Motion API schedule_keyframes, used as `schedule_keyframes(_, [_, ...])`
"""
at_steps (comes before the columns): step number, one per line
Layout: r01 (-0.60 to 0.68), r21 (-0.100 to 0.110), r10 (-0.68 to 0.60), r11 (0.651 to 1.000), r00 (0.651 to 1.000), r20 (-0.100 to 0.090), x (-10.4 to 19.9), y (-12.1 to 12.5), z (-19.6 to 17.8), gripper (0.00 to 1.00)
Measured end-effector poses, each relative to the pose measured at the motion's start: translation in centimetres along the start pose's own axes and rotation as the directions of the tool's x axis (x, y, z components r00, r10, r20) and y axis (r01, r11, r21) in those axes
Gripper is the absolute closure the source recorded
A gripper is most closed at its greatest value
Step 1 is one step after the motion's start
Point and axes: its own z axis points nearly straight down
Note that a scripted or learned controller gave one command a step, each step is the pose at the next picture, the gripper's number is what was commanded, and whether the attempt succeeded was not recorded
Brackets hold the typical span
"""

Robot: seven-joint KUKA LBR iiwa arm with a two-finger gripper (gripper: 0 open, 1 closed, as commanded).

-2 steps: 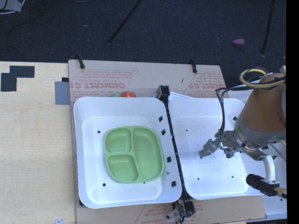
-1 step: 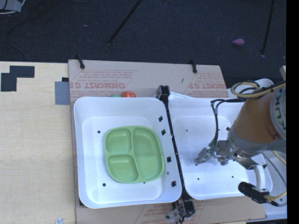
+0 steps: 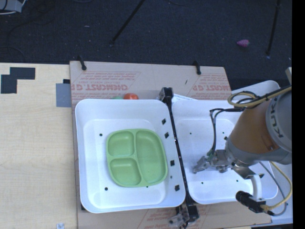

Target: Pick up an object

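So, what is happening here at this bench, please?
A grey and orange robot arm reaches in from the right over the right bin. Its claw is low above that bin's floor, near the bin's left side, and no object shows between its fingers. The left bin holds a green divided plate, lying flat and apart from the claw. A small red and green item sits just behind the left bin, on the cardboard. Nothing is picked up yet.

We see 2 white bins (image 3: 90, 128), the left holding a pale green tray (image 3: 137, 157) with 3 compartments. An orange band (image 3: 255, 128) wraps our grey arm (image 3: 286, 123).
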Motion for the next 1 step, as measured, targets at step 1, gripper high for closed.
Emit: schedule_keyframes(1, [-0.006, -0.001, 0.006, 1.0, 1.0, -0.001, -0.11, 0.07, -1.22, 1.0])
